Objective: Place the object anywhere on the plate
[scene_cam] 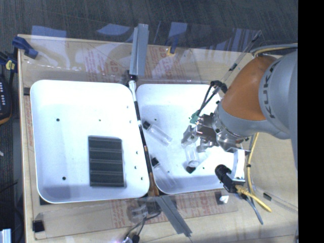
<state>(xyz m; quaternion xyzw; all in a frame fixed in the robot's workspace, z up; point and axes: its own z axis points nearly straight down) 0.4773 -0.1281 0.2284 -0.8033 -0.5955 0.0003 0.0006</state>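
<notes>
A dark grey ribbed plate (106, 161) lies flat in the left bin (50, 100), toward its front. My gripper (196, 142) hangs low over the middle of the right bin (167, 97). Just below it, toward the front, a small clear object (193, 162) with a dark end rests on the bin floor. I cannot tell whether the gripper touches it. A clear tube with a black cap (158, 133) lies left of the gripper. Another clear piece with a black end (163, 173) sits near the bin's front left corner.
A grey metal bar (137, 49) stands at the back, above the divide between the bins. Yellow and black cables (250, 194) hang off the arm by the right bin's front right corner. A metal bracket (172, 217) lies in front of the bins.
</notes>
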